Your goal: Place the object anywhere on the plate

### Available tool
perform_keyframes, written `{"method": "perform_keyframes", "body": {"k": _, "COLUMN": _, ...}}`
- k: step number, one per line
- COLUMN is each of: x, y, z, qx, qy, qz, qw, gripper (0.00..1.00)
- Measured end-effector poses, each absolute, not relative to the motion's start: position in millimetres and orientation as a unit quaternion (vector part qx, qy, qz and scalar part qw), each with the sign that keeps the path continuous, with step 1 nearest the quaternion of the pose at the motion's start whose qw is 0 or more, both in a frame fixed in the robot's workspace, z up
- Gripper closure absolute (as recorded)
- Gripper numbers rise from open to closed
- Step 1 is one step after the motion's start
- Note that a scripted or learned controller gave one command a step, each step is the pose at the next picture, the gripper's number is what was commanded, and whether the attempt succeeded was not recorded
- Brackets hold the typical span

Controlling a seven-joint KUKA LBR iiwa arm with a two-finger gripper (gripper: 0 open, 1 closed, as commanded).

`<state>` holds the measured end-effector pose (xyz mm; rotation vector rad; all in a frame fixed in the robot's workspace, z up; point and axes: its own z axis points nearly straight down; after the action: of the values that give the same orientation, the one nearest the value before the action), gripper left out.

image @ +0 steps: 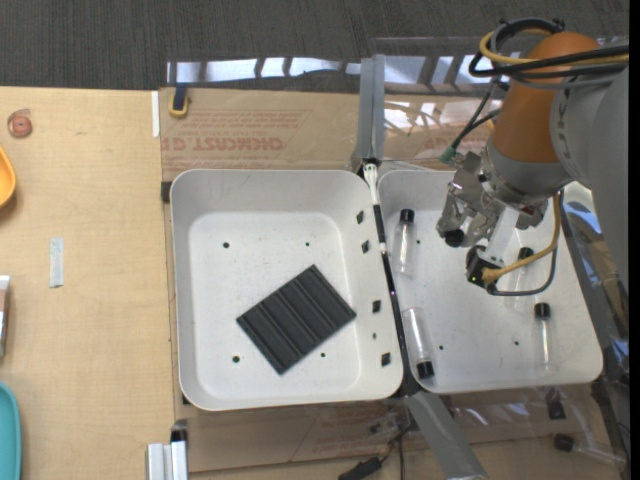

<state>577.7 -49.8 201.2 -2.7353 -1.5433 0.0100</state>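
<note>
My jaws hang over the right bin (pixel 500 343); I cannot tell if they are clenched. The nearest tube (pixel 405 238) lies just left, running near-to-far; the plate (pixel 296 318) lies farther left.

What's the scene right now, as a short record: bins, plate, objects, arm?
left bin: holds the dark ribbed plate, flat, turned at a slant
right bin: holds three clear black-capped tubes
tube A: by the right bin's left wall, far end
tube B: by the same wall, near end
tube C: right side of the right bin
gripper: over the right bin, between tube A and tube C; no tube seen in it
status: no tube on the plate yet
</note>
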Motion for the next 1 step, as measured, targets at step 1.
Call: {"method": "perform_keyframes", "body": {"k": 1, "x": 532.3, "y": 32.6, "z": 287.5, "qx": -0.855, "qy": -0.518, "qz": 0.0023, "qw": 0.0, "gripper": 1.0}}
